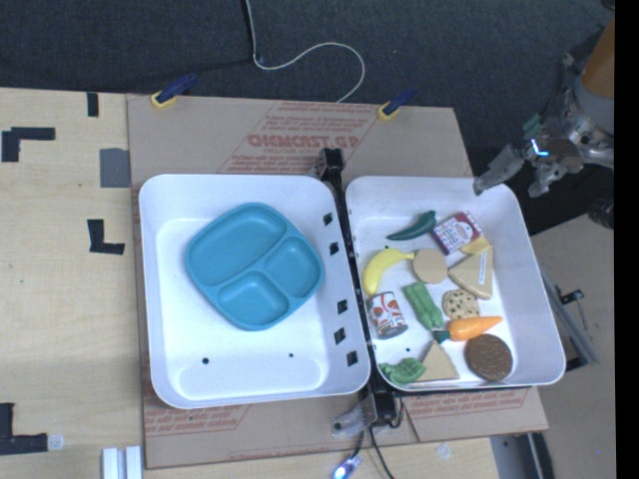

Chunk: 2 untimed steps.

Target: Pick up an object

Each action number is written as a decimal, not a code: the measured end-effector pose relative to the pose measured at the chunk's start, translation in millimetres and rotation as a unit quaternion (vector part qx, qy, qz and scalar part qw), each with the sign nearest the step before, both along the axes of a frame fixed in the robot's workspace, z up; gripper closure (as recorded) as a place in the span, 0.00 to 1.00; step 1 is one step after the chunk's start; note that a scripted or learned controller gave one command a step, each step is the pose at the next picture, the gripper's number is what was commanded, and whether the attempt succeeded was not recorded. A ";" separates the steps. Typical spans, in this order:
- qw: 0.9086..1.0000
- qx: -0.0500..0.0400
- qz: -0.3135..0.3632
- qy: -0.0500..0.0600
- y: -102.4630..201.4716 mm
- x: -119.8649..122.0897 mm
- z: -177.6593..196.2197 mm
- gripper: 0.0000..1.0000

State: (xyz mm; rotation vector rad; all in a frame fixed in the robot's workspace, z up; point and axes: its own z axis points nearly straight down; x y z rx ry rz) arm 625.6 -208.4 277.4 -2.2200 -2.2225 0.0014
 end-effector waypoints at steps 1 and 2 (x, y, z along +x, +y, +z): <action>1.000 0.002 0.004 0.000 98.4 -34.9 8.6 0.00; 1.000 0.000 0.001 -0.005 122.0 -106.2 111.3 0.00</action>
